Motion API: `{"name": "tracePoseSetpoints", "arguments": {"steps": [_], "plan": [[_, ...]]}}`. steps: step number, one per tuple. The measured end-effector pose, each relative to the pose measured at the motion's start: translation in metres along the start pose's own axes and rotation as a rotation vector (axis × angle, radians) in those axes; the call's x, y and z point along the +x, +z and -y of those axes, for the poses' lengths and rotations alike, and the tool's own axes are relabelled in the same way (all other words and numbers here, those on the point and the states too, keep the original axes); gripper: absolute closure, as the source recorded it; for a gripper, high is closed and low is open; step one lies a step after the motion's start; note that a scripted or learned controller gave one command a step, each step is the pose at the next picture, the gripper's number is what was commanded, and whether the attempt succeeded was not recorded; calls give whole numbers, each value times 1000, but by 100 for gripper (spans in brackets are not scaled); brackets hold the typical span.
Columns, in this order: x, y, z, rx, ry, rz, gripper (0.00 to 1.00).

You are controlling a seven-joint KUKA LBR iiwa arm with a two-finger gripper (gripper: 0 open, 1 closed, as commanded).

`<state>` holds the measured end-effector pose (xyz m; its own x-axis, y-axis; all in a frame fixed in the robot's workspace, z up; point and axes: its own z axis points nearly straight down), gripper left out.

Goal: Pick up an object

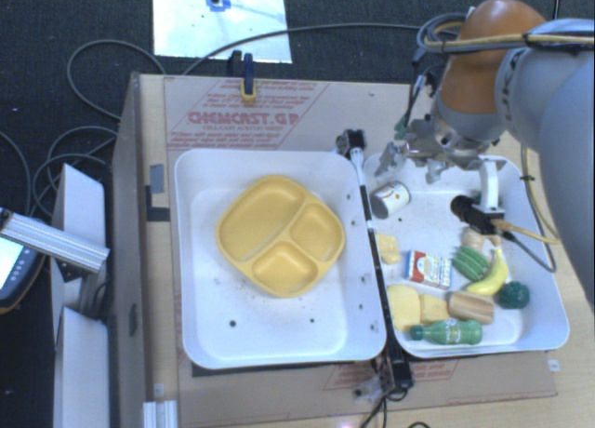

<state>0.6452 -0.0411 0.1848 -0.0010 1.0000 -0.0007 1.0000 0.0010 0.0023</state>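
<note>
Hovering over right bin (548,324), jaws (416,158) spread wide, small cup (390,198) just below

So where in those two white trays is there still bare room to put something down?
Left bin: bare strip along the near edge, below the yellow plate. Right bin: open floor between the small cup and the banana. Its near end is crowded around the green bottle.

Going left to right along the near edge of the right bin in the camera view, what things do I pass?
Pale yellow round slice → green bottle lying on its side → tan wooden block → dark green broccoli piece.
</note>
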Motion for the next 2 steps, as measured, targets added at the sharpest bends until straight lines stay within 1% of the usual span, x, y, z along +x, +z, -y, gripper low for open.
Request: {"name": "tracePoseSetpoints", "arguments": {"steps": [2], "plan": [[0, 0, 0, 0, 0, 0, 0]]}}
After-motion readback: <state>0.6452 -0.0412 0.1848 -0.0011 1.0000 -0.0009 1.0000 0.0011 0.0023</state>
